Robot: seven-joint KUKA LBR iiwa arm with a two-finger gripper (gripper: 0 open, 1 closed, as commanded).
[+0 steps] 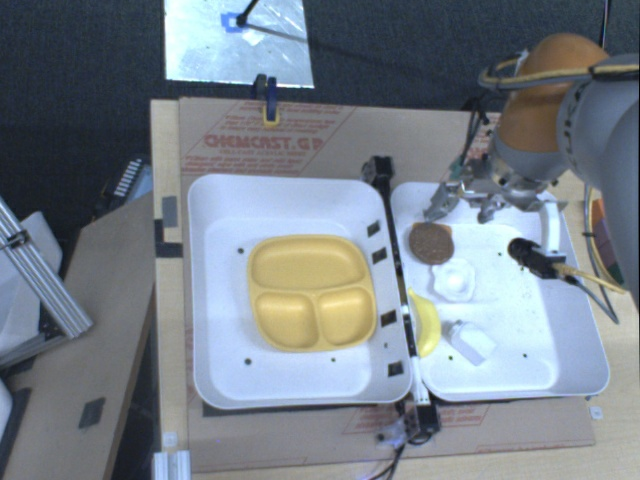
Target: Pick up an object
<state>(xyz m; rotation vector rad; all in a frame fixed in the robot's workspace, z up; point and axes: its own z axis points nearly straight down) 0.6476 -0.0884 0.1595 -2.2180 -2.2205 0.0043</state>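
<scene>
In the right bin (560,368) lie a brown round disc (431,241), a white round object (455,281), a yellow curved piece (426,324) against the middle divider, and a small white block (471,344). My gripper (462,206) hangs over the bin's far edge, just behind and to the right of the brown disc. It is open, with its fingers spread and nothing between them. The grey arm with its orange band comes in from the upper right.
The left bin (215,268) holds a yellow three-compartment tray (308,291). A black divider strip (388,268) with clips runs between the two bins. Cardboard lies under both bins, with a blue-and-yellow clamp (268,100) at its far edge.
</scene>
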